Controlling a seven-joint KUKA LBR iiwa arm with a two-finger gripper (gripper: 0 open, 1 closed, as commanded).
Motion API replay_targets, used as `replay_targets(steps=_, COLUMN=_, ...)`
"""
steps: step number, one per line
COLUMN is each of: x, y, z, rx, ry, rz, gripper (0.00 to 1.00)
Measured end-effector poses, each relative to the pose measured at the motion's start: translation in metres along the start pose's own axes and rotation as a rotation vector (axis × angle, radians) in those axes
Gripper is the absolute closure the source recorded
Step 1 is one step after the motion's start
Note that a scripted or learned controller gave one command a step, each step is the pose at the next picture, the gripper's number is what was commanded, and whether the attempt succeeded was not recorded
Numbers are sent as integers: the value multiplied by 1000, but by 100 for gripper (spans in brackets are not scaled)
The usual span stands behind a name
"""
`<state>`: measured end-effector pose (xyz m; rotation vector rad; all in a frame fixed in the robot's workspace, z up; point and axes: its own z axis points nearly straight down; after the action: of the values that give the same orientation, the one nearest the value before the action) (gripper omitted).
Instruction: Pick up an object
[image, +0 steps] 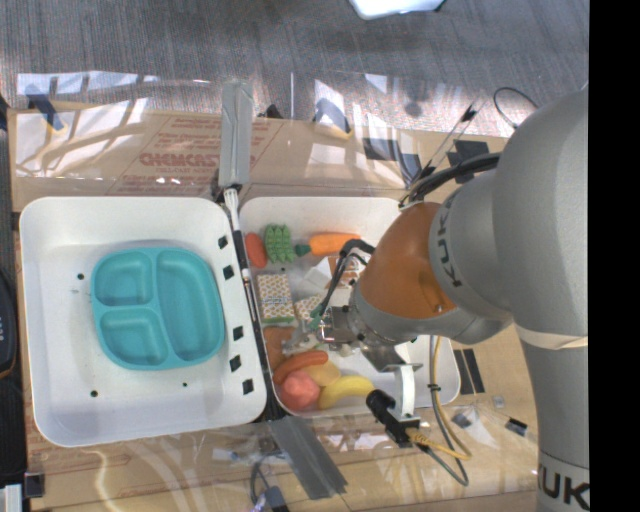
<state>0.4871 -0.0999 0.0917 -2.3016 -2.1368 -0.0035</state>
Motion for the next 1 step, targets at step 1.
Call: replay_targets(steps=1, x=1, y=2, z=-9, rx=-2, ry=0, rz=-3, gripper=100)
